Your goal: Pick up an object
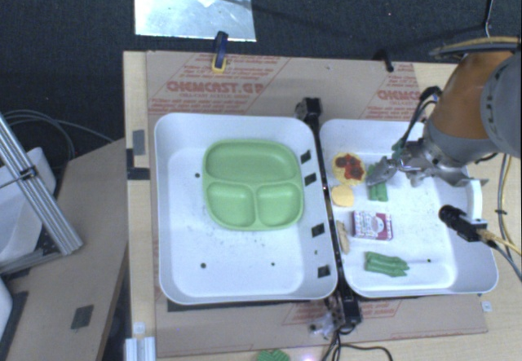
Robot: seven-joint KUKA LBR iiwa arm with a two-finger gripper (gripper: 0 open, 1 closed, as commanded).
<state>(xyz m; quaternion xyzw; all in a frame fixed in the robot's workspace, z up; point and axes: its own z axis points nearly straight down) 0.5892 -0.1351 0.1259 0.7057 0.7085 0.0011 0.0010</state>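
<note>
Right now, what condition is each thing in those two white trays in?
Green plate: lying flat in the left bin.
Red-and-white packet: lying flat, right bin.
Green beans: lying near the front.
Small green block: lying under the hand.
Hand: low over the right bin.

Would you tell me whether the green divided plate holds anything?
Empty: all three compartments of the green divided plastic plate show bare green.

The arm (481, 107) is cut off by the frame's right edge
</note>
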